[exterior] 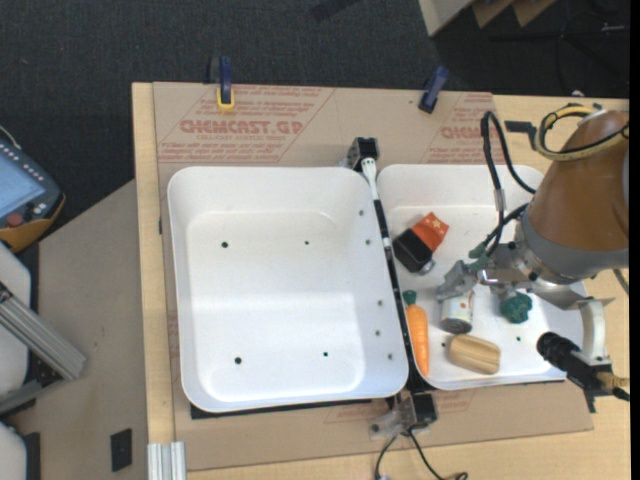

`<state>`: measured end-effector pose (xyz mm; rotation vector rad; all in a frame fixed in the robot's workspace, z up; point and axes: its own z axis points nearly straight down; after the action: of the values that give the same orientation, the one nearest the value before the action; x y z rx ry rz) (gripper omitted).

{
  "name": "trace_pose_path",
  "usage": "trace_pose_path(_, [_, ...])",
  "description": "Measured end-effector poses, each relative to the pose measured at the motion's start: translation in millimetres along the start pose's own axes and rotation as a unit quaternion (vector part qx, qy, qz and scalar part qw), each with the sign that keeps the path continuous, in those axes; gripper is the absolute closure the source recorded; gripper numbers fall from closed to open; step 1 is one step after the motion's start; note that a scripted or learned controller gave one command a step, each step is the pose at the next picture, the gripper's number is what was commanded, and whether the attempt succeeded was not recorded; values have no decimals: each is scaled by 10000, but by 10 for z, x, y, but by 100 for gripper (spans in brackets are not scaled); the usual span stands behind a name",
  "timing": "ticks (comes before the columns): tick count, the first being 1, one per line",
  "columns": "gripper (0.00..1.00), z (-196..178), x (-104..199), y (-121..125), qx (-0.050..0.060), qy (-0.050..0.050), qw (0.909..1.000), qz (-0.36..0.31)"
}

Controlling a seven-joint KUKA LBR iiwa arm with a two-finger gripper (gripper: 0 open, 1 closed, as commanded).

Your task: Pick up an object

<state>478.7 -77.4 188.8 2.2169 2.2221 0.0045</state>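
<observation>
Camera view looks down on a counter (300,118) carrying 2 white bins. The left bin (200,198) sits beside the right bin (400,183), which holds an orange block (432,230), a black piece (411,250), a carrot (418,336) along its left wall, a tan wooden block (473,353) and a green lump (517,308). The arm (585,198) reaches over the right bin, and its tool (457,290) hangs above a small grey cylinder (456,315); whether the tool is clenched or released cannot be told.
</observation>
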Motion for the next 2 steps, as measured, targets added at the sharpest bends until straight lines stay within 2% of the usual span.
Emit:
trace_pose_path(1, [0, 1052, -250, 9, -3, -28, 10000, 37])
trace_pose_path(2, [100, 932, -224, 8, -8, -16, 10000, 25])
